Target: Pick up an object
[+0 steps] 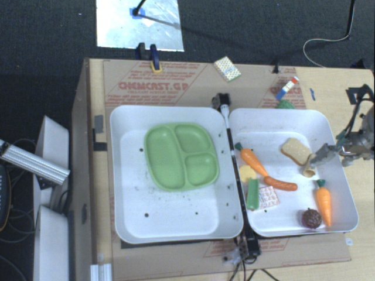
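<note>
Gripper [321,154]: at right bin's [337,134] right rim; grip state cannot be told. Nearest: bread [296,150], just left, with a small tan piece [309,170] below. Bread is best approached squarely. Further: carrots [254,161], sausage [280,184].

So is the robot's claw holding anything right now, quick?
Gripper: over the right bin's far edge, next to the bread piece; whether it grips anything cannot be told.
</note>
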Controlling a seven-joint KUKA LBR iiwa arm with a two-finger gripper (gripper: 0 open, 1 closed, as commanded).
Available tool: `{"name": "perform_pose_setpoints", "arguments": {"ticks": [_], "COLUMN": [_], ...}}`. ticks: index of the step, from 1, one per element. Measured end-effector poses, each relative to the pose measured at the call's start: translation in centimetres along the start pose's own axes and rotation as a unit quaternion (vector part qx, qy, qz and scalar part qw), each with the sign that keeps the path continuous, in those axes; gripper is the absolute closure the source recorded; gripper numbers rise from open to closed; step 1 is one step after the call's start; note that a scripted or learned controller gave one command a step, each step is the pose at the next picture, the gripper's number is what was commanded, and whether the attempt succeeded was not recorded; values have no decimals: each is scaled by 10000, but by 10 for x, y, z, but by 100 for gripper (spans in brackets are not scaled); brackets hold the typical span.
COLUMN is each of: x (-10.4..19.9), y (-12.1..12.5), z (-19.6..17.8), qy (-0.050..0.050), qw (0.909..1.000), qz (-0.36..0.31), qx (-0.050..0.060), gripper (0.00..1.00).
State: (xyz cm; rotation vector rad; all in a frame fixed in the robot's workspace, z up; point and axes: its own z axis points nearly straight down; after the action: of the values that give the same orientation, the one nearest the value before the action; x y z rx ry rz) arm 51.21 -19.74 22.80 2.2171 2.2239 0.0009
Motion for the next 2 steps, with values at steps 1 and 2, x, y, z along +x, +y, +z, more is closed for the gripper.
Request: {"name": "perform_pose_setpoints", "arguments": {"ticks": [1,2], "x": [-9,-9], "y": [36,79], "z": [121,144], "qy": [6,-2], "qw": [10000,10000], "qz": [2,-6], "qx": [15,-6], "gripper": [0,0]}}
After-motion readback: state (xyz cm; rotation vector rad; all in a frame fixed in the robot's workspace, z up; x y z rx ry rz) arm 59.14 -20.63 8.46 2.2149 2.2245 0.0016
